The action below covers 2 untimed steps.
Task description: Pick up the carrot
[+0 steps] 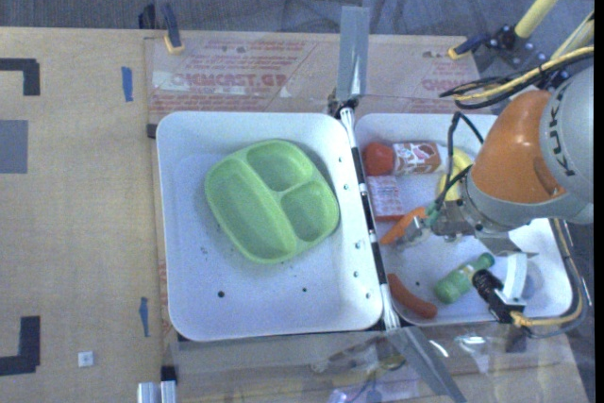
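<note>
**Arm over the right bin, gripper at the carrot**

I reach in from the right, my grey arm bent low over the right bin, the orange band above my wrist covering much of that bin's middle. My gripper points left and sits at the carrot's right end; from this angle I cannot tell whether it has taken hold of anything.

Nearest the front rim of the right bin lies a reddish sausage-shaped piece, close to the divider between the bins. Just right of it a small green bottle lies tilted, its cap end toward my wrist. The carrot, orange and slim, lies aslant in the left half of this bin, between the sausage-shaped piece and a red-and-white packet, its upper end meeting my gripper. Behind the packet, toward the far rim, a red-capped bottle lies on its side. A sliver of something yellow shows beside my wrist.

In the left bin, well apart from my gripper, a green divided plate with three compartments rests near the middle. Yellow and black cables trail over the far right corner of the bench.
</note>
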Motion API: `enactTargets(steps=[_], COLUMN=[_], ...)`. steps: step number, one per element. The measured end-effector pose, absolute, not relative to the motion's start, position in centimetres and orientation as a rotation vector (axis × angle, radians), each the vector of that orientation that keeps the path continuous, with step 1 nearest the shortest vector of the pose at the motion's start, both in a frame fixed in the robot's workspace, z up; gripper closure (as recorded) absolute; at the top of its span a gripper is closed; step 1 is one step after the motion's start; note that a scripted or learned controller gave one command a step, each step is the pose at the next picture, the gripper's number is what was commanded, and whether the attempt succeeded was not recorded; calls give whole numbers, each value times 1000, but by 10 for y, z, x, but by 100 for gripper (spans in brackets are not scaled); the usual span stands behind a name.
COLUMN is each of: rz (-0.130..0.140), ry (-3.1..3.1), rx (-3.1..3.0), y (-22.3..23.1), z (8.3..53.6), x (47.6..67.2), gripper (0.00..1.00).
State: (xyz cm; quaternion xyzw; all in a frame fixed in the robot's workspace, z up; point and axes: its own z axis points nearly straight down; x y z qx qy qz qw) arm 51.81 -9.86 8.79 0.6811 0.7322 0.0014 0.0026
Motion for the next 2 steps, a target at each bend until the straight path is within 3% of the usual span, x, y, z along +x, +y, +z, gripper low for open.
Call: enactTargets(steps=[1, 2], rz=[1, 5], ry=[1969, 2011], rx=[2442, 2408], y=[-95, -118], z=[88, 88], x=[572, 599], gripper=[0, 0])
